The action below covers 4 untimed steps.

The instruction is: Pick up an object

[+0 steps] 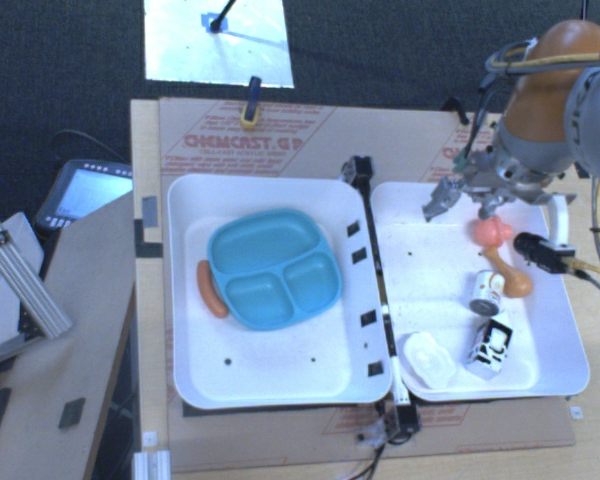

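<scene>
My gripper (467,200) hangs over the far side of the right bin (420,268), fingers spread wide, holding nothing. Near it lies a pink toy (493,232); nearer are a small can (485,292), a black-and-white carton (491,347) and a white cup (429,358). The left bin (185,368) holds a blue divided plate (273,268) and a sausage (211,288) just left of it.

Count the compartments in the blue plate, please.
3. The blue divided plate lies in the left bin. It has one long compartment toward the far side and two smaller ones toward the near side, one left, one right.
</scene>
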Each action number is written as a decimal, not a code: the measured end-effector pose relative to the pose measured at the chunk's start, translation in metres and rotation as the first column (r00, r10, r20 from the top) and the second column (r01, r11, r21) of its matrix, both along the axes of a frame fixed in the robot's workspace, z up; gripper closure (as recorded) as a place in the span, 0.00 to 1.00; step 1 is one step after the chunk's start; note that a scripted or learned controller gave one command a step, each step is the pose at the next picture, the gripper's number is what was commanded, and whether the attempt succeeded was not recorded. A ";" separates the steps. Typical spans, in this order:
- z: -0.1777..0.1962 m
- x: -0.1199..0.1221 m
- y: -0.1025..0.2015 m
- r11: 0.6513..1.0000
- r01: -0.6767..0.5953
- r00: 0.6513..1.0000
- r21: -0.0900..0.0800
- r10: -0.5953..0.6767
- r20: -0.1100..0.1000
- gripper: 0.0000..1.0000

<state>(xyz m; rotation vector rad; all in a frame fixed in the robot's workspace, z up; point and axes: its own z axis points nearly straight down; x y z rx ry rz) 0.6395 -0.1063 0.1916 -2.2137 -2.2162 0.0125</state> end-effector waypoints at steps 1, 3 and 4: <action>0.009 0.003 0.000 1.000 -0.002 1.000 -0.001 0.002 0.013 0.00; -0.104 0.002 -0.006 1.000 0.000 1.000 -0.001 0.000 0.010 0.00; -0.090 0.004 -0.006 1.000 0.000 1.000 -0.002 0.000 0.017 1.00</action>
